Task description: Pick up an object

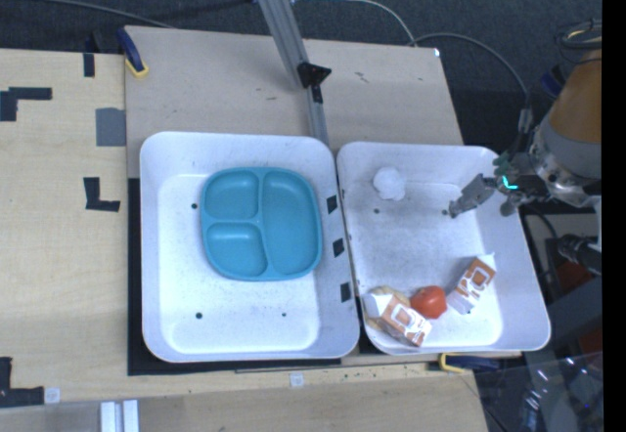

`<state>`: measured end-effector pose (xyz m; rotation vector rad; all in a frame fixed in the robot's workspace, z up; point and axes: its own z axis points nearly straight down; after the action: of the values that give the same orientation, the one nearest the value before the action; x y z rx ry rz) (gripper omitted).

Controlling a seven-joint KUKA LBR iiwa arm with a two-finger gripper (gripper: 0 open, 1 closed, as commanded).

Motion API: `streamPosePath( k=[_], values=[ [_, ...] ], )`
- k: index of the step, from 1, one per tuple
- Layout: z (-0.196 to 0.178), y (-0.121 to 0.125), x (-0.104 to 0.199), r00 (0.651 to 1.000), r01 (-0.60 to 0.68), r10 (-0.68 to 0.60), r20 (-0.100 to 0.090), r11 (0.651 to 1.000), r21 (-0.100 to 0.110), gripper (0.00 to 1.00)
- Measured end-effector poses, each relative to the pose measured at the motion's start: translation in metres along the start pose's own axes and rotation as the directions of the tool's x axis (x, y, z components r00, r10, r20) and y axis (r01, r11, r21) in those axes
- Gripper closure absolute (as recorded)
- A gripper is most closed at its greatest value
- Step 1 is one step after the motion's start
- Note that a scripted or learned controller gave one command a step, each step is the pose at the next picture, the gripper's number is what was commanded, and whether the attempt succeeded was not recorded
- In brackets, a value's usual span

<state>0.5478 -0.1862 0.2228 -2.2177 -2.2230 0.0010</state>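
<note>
Two shallow white bins sat side by side on the wooden bench. The left bin (166,323) held a teal divided plate (261,223), lying flat toward its far half. The right bin (518,323) held four loose things: a small white ball (389,183) near the far left corner, alone; a red tomato-like ball (428,302) at the near side; a crumpled orange-and-white packet (398,315) just left of the red ball and touching it; a small orange-and-white carton (473,281) just right of the red ball, tilted.

The arm came in from the right, its orange band showing at the frame edge. The gripper (479,194) hung over the far right part of the right bin, well apart from all four objects. One dark finger (470,195) pointed left and down toward the bin floor; a second sat closer to the wrist. Nothing lay between them. How wide the pincer stood could not be told from this slant.

A metal pole (277,10) ran from the far edge of the bench toward the seam between the bins.
</note>
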Motion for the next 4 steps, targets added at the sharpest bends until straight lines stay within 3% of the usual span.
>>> streamPosePath(
  k=[2, 3, 4],
  values=[
    [0.118, -0.005, -0.002, 1.0, 0.0, 0.0, -0.001, 1.0, 0.007, 0.0],
    [0.134, -0.005, -0.001, 1.0, -0.001, 0.001, 0.002, 1.0, 0.0, 0.0],
    [0.124, -0.004, -0.001, 1.0, 0.0, 0.0, 0.001, 1.0, -0.001, 1.0]
  ],
)
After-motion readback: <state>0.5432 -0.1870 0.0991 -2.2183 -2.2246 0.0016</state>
